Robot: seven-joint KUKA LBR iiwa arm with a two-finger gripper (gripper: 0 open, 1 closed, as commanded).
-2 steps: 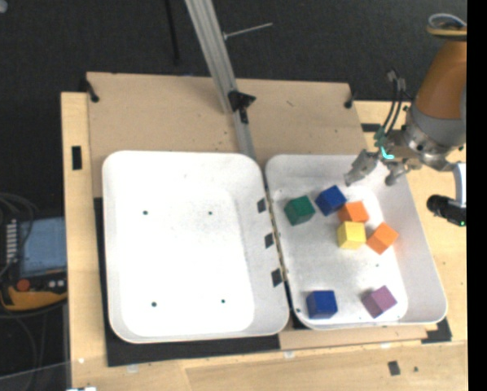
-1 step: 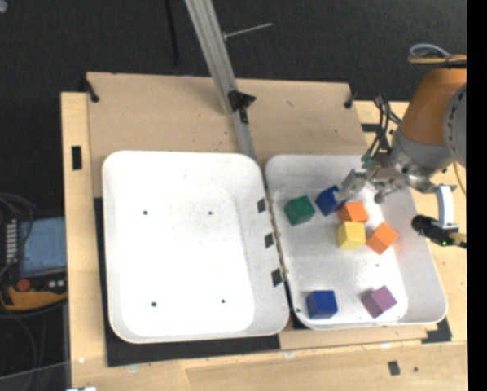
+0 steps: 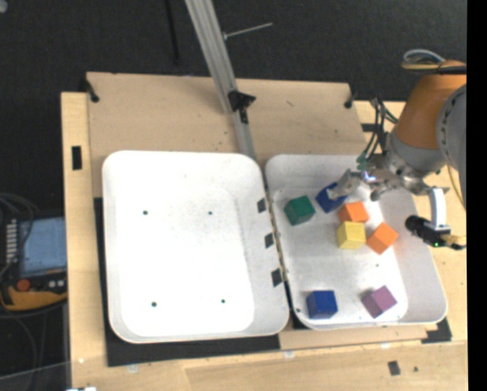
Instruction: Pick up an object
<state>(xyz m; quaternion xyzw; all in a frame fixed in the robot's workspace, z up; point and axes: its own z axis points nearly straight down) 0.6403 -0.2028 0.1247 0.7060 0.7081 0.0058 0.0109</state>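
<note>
Camera view: I see the gripper (image 3: 356,182) low in the right bin (image 3: 414,300), its tip over a small blue cube (image 3: 330,197) near the bin's upper middle. I cannot tell its state. The blue cube is partly hidden, lying between a green cube (image 3: 299,210) and an orange cube (image 3: 355,212).

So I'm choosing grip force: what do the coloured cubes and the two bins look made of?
The cubes, such as the yellow cube and the purple cube, look like matte painted wood or foam: flat colour, no glare, crisp edges; which one is unclear. The right bin and left bin look like smooth white moulded plastic, with rounded corners.
</note>
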